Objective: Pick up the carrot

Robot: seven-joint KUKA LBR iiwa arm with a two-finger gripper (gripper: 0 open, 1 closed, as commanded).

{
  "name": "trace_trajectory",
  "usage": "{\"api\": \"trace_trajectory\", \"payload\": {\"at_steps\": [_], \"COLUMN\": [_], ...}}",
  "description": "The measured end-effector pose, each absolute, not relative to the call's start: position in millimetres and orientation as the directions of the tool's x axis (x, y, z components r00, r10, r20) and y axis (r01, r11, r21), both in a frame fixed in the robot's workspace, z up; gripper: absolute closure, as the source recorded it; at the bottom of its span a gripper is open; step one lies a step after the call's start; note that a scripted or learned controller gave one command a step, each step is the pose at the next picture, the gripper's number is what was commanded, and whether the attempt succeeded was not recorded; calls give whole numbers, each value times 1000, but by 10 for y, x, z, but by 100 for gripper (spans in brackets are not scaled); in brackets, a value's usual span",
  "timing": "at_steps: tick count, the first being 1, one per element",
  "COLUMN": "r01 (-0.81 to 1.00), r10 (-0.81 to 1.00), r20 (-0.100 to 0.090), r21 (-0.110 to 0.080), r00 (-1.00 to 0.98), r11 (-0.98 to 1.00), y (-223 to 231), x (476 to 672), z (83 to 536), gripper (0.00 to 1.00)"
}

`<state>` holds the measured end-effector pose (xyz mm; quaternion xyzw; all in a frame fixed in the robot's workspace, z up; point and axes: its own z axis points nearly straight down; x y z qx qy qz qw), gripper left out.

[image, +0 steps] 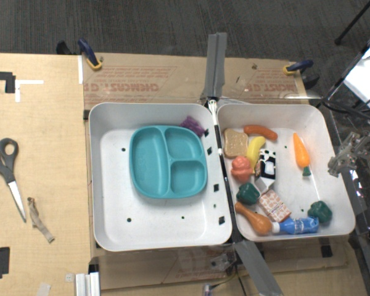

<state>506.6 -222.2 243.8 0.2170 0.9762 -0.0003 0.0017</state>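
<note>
The gripper [344, 159] hangs at the right bin's [320, 119] outer rim; whether it is released or clenched I cannot tell. Just inward of it lies the carrot [301, 151], orange with a green stub, alone on bare white floor. Farther in sit a sausage [260, 131], toast [235, 143], banana [255, 150], a pink piece [241, 167] and a black-and-white block [267, 164]. Toward the front lie a green item [247, 193], a wrapped packet [274, 205], a drumstick [254, 218], a blue bottle [300, 226] and broccoli [320, 211]. The left bin [105, 184], well beyond, holds a teal tray [169, 161] and a purple thing [193, 125]. Scissors [7, 168] rest on the bench [37, 128] past it, with dark floor [142, 11] behind.
</note>
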Motion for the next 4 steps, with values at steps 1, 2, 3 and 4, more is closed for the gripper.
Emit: {"api": "trace_trajectory", "payload": {"at_steps": [1, 2, 3, 4], "r01": [424, 572, 635, 569], "r10": [424, 572, 635, 569], "r20": [-3, -2, -3, -5], "r21": [0, 1, 1, 1], "r00": [-906, -820, -773, -822], "r11": [906, 820, 773, 822], "y": [-2221, -2024, -2210, -2158], "x": [5066, 5140, 5466, 6091], "z": [2438, 920, 1186, 931], "gripper": [0, 0, 0, 0]}}
